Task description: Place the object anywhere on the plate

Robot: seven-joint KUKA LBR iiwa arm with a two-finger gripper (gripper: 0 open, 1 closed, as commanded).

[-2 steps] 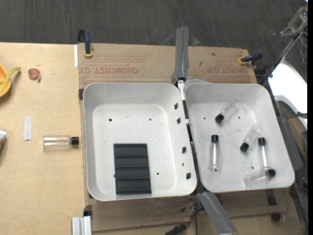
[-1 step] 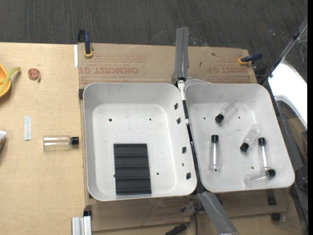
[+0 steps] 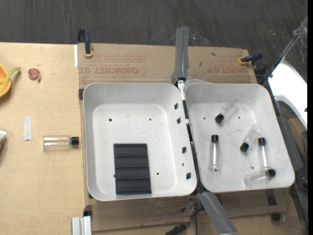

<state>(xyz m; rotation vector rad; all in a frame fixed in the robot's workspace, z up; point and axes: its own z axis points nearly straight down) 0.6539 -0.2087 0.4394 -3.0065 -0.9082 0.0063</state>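
Nearest the camera, the black ribbed plate lay flat in the left bin, at about 6 o'clock on its floor, with nothing on it. In the right bin lay five clear vials with black caps, all apart from the plate. One vial lay on its side at 5 o'clock against the near wall. A second lay at 7 o'clock with its cap toward the far side, and a third lay at 3 o'clock, just beyond the nearest one. A fourth lay tilted just beside the third, near the bin's middle. The fifth lay at 11 o'clock, well apart from the others.

Whether the hand was apart or together could not be told.

On the wooden bench, at 9 o'clock of the left bin, a larger clear bottle lay on its side with its black cap toward the bin. Beyond both bins a cardboard sheet lay under them, a clamp at its far left corner and another clamp at its far right
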